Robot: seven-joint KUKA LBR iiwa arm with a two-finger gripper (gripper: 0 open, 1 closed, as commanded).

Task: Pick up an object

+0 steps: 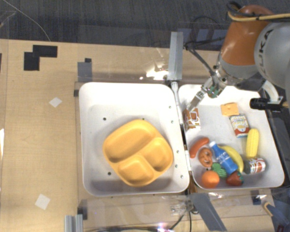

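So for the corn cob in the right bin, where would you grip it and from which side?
Likely across its middle, from straight above. The corn cob lies flat, its long axis running up and down the view, so fingers closing across its narrow width should fit. Its right side faces the bin wall and the small carton sits near its upper left, so a sideways approach looks cramped.
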